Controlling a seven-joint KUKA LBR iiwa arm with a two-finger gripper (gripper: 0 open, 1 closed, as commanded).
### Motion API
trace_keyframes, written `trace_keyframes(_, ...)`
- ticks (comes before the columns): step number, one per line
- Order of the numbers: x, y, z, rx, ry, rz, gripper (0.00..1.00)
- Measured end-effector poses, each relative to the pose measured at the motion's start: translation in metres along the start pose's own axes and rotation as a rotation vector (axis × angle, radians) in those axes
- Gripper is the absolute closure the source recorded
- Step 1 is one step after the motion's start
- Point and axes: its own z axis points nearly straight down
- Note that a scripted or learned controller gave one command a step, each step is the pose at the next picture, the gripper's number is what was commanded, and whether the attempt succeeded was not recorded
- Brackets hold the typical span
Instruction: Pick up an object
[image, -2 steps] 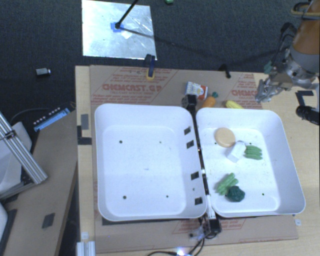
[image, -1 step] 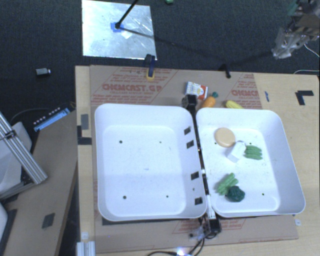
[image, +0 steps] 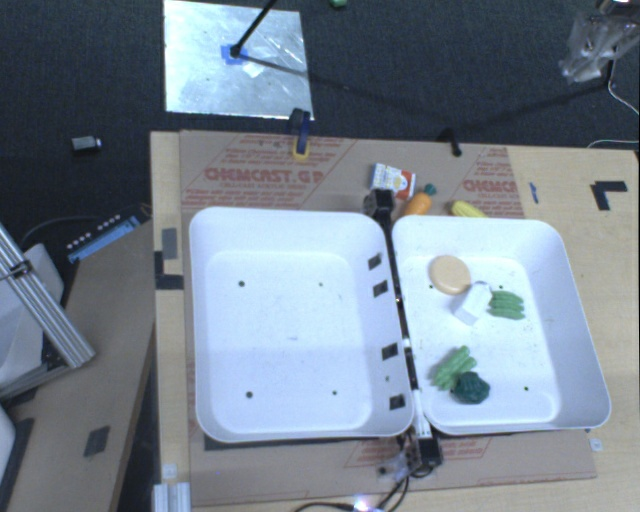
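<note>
1. I see the gripper (image: 597, 45) high at the far right corner, off the bench and over the dark floor; it is blurred, so I cannot tell its state.
2. Well apart from it, the right bin (image: 575, 290) holds a tan disc (image: 449, 273) near its far edge.
3. Just beside the disc lie a small white piece (image: 468, 305) and a green pod (image: 506, 304).
4. Toward the near edge, a green stalk (image: 452, 366) touches a dark green clump (image: 470, 388).
5. The left bin (image: 215, 300) adjoins it.

The claw (image: 592, 50) hangs high at the view's top right corner, blurred.
</note>
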Motion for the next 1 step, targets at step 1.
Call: trace_keyframes(1,0.0538,-0.0389,0.1023,0.021,0.004,-0.001,1.0)
